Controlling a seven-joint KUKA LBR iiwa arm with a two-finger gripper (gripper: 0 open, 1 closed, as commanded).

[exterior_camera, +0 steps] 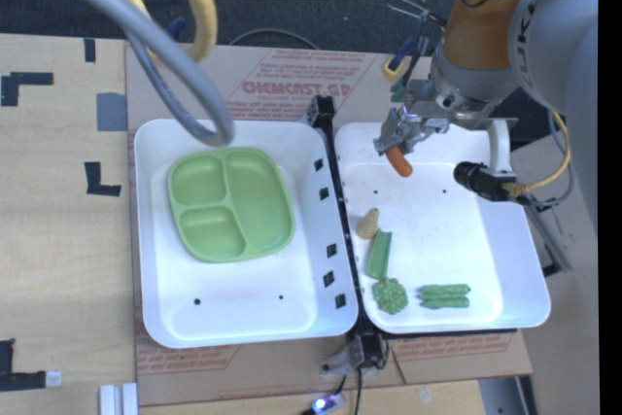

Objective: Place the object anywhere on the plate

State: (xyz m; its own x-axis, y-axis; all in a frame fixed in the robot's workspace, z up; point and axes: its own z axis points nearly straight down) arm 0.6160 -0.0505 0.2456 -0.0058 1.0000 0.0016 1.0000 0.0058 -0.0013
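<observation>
A green divided plate lies in the left white bin. My gripper hangs over the upper left part of the right bin. An orange carrot-shaped piece sticks out below its fingers, and the gripper looks shut on it. The carrot is lifted a little off the bin floor, well to the right of the plate.
In the right bin lie a small tan piece, a green strip, a broccoli-like green clump and a green pod. A black divider runs between the bins. A grey hose crosses the upper left.
</observation>
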